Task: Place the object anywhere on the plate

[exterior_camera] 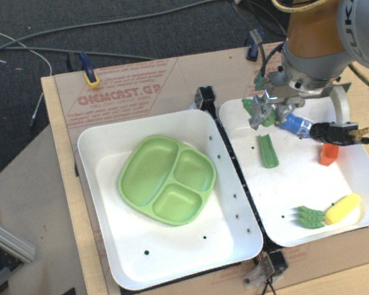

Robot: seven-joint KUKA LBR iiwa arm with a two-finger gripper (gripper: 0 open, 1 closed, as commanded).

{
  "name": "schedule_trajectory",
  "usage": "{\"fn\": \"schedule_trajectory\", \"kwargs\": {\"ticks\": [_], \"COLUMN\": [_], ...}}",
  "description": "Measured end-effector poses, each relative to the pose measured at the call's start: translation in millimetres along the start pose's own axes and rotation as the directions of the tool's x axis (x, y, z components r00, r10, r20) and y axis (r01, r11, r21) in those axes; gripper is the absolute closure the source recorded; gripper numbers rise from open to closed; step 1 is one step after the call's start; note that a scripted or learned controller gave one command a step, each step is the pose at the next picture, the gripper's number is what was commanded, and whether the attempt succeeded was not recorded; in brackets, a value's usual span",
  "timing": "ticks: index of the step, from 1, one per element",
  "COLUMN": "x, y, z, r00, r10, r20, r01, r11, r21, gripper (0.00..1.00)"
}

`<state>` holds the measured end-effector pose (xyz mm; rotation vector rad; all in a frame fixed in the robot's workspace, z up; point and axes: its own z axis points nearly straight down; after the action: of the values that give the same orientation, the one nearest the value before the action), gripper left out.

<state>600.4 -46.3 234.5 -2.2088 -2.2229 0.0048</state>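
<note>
We are seeing the green plate [167, 178] sitting alone in the left bin [94, 151], waiting as the target. The green stick [268, 150] is lying right of the plate in the right bin [365, 179], just below the end effector [262, 110], which is hovering low over it. We cannot tell its grip state.

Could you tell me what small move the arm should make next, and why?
Probably lower the gripper toward the green stick just below it in the right bin. Nothing shows between its fingers, and the green plate in the left bin has nothing on it, so a grasp comes first.
</note>
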Motion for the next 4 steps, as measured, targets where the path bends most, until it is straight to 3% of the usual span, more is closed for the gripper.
{"fn": "schedule_trajectory", "kwargs": {"ticks": [1,3,4], "x": [46.0,149.8,149.8], "y": [-19.3,-46.6,-54.7], "z": [15.7,8.7,24.1], "r00": [1.000,1.000,1.000], "r10": [0.001,0.000,0.007], "r20": [0.001,0.002,0.004], "r01": [-0.001,0.000,-0.007], "r11": [1.000,1.000,1.000], "r21": [0.002,0.001,0.002], "gripper": [1.00,1.00,1.00]}}
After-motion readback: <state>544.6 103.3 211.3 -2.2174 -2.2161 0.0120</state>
